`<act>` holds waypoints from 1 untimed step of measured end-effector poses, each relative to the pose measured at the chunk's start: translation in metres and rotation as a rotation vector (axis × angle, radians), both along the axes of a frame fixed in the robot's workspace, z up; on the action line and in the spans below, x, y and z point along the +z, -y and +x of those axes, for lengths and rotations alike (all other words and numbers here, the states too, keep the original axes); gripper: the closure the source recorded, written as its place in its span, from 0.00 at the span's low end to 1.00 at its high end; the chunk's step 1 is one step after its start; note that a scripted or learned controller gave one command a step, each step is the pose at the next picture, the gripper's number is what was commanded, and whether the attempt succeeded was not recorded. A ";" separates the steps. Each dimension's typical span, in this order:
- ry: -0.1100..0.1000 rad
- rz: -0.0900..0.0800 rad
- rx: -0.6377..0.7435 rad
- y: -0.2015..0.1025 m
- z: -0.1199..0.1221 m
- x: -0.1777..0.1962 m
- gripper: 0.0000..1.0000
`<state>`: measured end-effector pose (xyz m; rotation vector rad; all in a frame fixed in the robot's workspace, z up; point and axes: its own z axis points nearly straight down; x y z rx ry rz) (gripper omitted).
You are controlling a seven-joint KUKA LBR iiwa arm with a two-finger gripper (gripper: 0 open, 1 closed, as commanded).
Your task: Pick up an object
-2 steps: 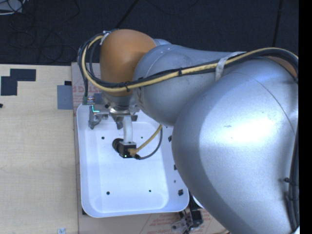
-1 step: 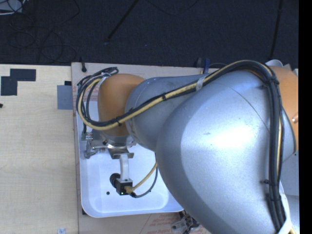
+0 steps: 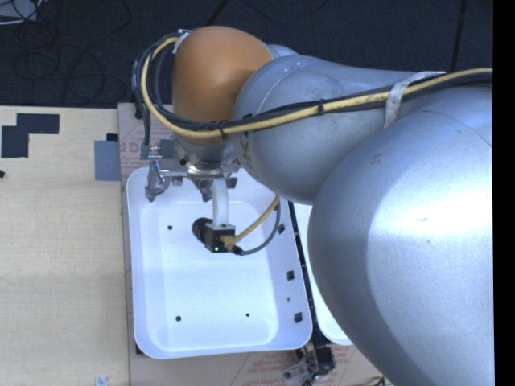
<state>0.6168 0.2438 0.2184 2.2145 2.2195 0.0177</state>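
Hand (image 3: 201, 185) is hanging over the back end of the left bin (image 3: 161, 346), just under the orange band (image 3: 221, 63). From this angle I can't tell if it's open or closed. I'm also not locating the object with any confidence: the bare floor of the left bin is showing just a few small dark specks (image 3: 179, 318), which I'm reading as marks on the bin and not as anything to grab. The arm (image 3: 386, 215) is covering most of the right bin (image 3: 323, 328), so the object may be sitting under there. To do this step well, I'm thinking it should confirm a target before going down, since descending here looks like closing on bare plastic. If the target is in the right bin, it should lift clear of the shared wall before crossing, not drag over it. Then it should come straight down, centre on the thing, close, and check something is actually in the grip before lifting. It should also be keeping clear of the bin's back wall by the desk (image 3: 56, 256).
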 end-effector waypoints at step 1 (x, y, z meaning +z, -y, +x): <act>-0.017 -0.008 0.000 0.001 0.026 -0.138 0.00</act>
